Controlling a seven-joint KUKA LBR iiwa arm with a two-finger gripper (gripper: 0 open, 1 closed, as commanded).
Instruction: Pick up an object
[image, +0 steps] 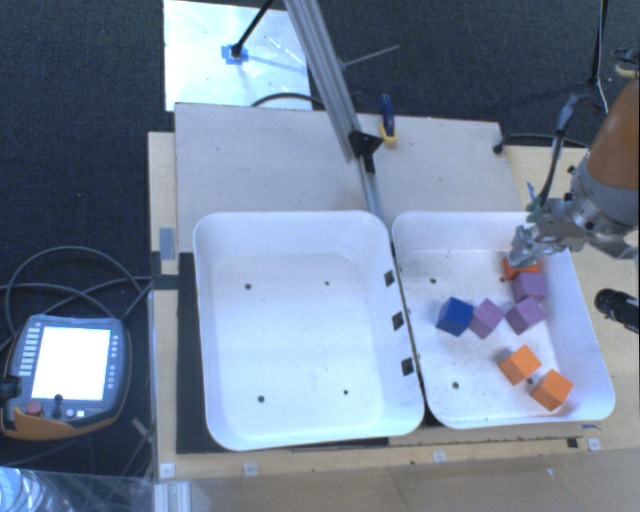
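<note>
1. The blocks lie in the right bin (590, 330), gathered toward its right side: a blue block (454, 316), three purple blocks and three orange ones.
2. An orange block (517, 267) sits farthest back, near the bin's rear right; the claw covers much of it, so its shape is hard to read.
3. A purple block (530, 284) lies just in front of that orange one, touching or nearly touching it.
4. Two more purple blocks, one at (487, 318) and one at (525, 314), sit side by side, with the blue block just left of them.
5. Two orange blocks, at (520, 364) and (551, 389), lie near the front right corner, close together.
6. The claw (527, 245) hangs low over the back orange block, at the bin's rear right.
7. I cannot tell how wide the claw stands, nor whether it touches or grips the block beneath it.
8. The arm (612, 165) comes in from the right, its orange band showing above the wrist.
9. The left bin (215, 240) sits beside the right one on the surface (260, 160), their rims meeting in the middle.
</note>
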